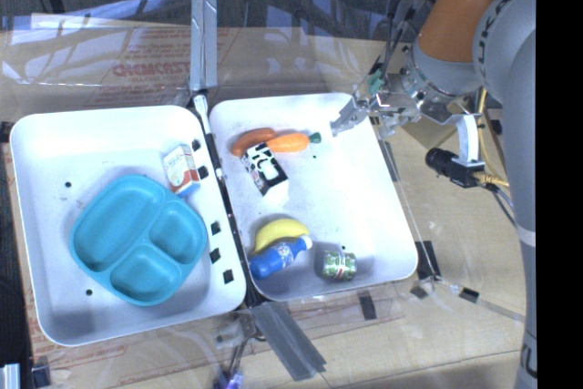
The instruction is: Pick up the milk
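Observation:
The milk (264, 167) is a small black-and-white carton lying in the right bin (383, 196), toward its far left, just below a carrot (290, 142) and a reddish sausage (248, 139). My gripper (348, 117) hangs over the far right part of that bin, up and to the right of the carton and well apart from it. Nothing is visible in it. The grey arm with its orange band (460, 9) reaches in from the upper right.
A banana (278, 230), a blue bottle (278, 257) and a green can (338, 265) lie near the right bin's front. The left bin (55, 150) holds a blue divided plate (138, 237) and a small orange-and-white carton (179, 167).

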You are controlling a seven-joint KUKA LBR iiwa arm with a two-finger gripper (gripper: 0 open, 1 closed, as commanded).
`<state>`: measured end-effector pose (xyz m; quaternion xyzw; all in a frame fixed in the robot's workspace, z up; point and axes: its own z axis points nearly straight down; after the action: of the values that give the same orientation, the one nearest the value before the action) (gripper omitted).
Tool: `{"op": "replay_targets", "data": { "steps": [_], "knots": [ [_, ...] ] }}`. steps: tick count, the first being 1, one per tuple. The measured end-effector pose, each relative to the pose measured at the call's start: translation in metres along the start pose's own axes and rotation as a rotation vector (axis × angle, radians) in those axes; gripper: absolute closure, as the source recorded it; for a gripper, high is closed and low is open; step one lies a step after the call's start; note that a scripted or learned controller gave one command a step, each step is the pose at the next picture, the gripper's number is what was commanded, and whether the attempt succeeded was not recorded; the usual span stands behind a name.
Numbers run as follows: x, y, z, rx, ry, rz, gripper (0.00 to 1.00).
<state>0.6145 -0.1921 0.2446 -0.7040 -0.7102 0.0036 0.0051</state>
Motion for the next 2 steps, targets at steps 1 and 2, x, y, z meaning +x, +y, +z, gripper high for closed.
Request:
{"op": "replay_targets", "data": {
  "steps": [1,2],
  "knots": [
    [-0.017,-0.017,0.039,-0.002,0.000,-0.182,0.00],
    [0.054,-0.023,0.084,-0.001,-0.001,-0.155,0.00]
  ]
}}
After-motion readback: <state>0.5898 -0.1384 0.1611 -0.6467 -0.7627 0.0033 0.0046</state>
